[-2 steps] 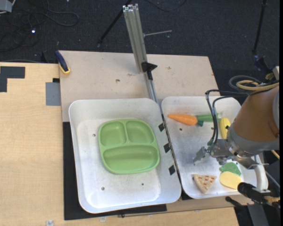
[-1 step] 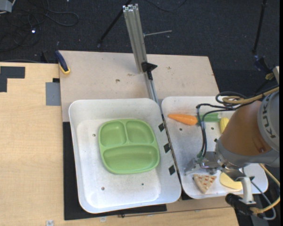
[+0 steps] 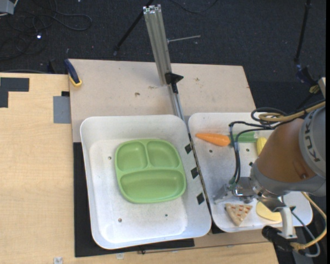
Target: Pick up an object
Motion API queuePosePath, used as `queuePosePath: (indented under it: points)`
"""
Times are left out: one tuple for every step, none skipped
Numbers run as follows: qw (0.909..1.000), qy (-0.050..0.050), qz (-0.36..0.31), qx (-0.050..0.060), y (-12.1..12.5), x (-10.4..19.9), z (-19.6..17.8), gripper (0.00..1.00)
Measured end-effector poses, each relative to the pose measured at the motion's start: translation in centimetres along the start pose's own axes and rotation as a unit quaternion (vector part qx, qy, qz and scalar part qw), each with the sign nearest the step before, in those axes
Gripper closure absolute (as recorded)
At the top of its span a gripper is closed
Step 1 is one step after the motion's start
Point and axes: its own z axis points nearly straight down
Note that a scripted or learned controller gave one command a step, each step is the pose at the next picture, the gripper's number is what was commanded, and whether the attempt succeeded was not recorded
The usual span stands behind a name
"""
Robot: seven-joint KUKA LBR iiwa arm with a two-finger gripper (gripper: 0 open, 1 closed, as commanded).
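My gripper (image 3: 235, 192) hangs low in the right bin (image 3: 215, 169), under the grey and orange arm (image 3: 289, 155) that covers much of that bin. Just below the gripper lies a toy pizza slice (image 3: 238, 213), close to it but apart. A yellow piece (image 3: 269, 214) lies to the right of the slice, partly under the arm. An orange carrot (image 3: 213, 139) rests at the bin's far side, with a yellow and green item (image 3: 257, 142) beside it, partly hidden by cables.
The left bin (image 3: 99, 213) holds a green divided plate (image 3: 150, 170). Black clips (image 3: 193, 172) sit along the rim between the bins. A metal post (image 3: 158, 43) rises behind them. Cables (image 3: 247, 126) loop over the right bin's far side.
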Motion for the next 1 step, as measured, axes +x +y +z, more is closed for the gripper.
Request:
queuePosePath:
  points:
    - [1.0,0.0,0.003,-0.004,0.22,-0.09,-1.13,1.0]
